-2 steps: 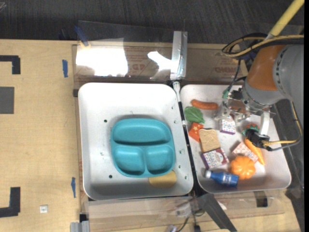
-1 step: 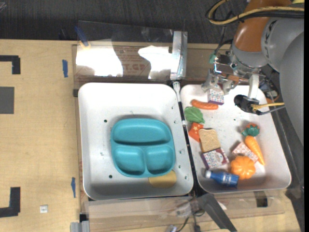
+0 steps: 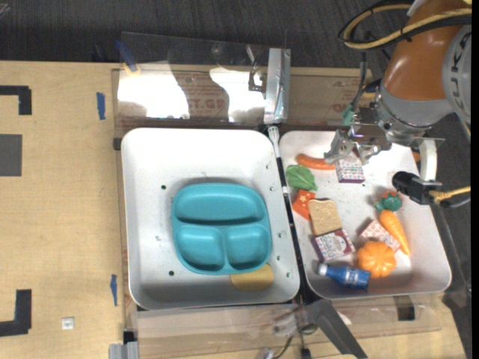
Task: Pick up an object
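Far to the left of the gripper, the left bin point(image 3: 142, 200) is a shallow white plastic tub with rounded corners. A smooth teal plate point(image 3: 221, 226) with three compartments lies in its middle, and a small tan block point(image 3: 252, 277) rests at its near wall.

Closer in, the right bin point(image 3: 430, 264) holds a scatter of toy food. Just left of the gripper lie a green leaf shape point(image 3: 301, 178) and an orange-red carrot-like stick point(image 3: 314, 161). Below those sit a red piece point(image 3: 301, 203), a speckled bread slice point(image 3: 325, 217), a purple-and-white box point(image 3: 333, 244) and a blue bottle point(image 3: 346, 276) on its side.

The gripper point(image 3: 352, 149) hangs low over the far end of the right bin; its metal fingers are too cluttered to tell whether they are spread or pressed together. A small white-and-purple carton point(image 3: 350, 172) lies directly below it, seemingly touching; whether it is pinched is unclear.

To the gripper's lower right lie a glossy orange pumpkin point(image 3: 376, 259), a pink-patterned box point(image 3: 379, 234) and a tapered orange carrot point(image 3: 394, 226) with a green top.
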{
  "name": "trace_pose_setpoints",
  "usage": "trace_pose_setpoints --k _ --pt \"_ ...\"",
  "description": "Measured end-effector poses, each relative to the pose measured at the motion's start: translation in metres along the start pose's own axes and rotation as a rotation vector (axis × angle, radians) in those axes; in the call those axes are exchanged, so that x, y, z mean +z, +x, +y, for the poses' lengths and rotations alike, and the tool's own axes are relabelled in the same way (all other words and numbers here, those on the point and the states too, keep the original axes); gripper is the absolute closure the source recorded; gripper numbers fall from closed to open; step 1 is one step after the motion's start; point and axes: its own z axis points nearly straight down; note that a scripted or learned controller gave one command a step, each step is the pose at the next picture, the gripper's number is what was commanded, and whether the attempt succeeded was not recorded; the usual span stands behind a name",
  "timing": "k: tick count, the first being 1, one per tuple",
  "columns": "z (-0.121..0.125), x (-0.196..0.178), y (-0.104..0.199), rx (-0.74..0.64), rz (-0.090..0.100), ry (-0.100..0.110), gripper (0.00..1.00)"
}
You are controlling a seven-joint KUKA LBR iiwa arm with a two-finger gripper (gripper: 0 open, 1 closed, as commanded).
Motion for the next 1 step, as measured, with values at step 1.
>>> trace_pose_setpoints --k 1 --pt "-0.0606 0.0185 0.0323 -0.193 0.001 0.004 1.0"
